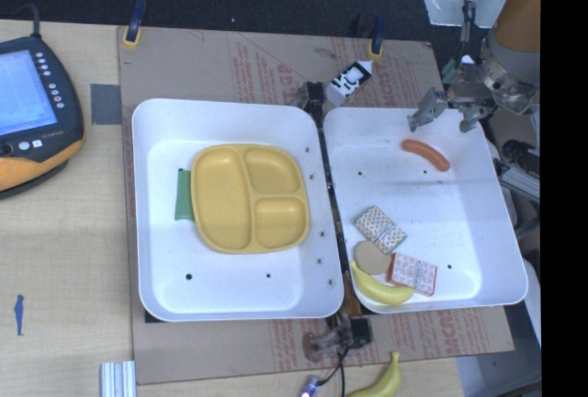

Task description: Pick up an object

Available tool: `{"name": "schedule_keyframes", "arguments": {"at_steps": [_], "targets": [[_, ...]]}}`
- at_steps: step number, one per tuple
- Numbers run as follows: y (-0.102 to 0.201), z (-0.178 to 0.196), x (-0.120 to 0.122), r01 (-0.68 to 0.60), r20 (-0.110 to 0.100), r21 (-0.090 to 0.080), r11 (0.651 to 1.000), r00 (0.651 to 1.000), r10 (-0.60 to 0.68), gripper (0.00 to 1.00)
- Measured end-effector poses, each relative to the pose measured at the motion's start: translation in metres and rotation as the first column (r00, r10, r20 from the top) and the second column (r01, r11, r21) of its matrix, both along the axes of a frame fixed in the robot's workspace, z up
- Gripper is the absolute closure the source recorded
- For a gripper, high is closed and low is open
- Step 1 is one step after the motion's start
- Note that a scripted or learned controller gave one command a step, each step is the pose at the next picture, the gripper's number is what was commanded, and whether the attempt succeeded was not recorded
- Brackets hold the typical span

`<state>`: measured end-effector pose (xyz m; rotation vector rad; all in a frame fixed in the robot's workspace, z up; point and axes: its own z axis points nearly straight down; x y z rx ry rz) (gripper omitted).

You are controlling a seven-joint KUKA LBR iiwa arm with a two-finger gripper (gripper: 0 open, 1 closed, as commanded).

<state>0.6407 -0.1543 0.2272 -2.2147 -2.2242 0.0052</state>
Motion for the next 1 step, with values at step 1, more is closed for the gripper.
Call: {"name": "schedule_keyframes", "arguments": {"at_steps": [1], "targets": [[-0.0498,-0.1370,0.0068,0.000,-0.003,-0.001,1.000,1.000,0.000,0.00]]}}
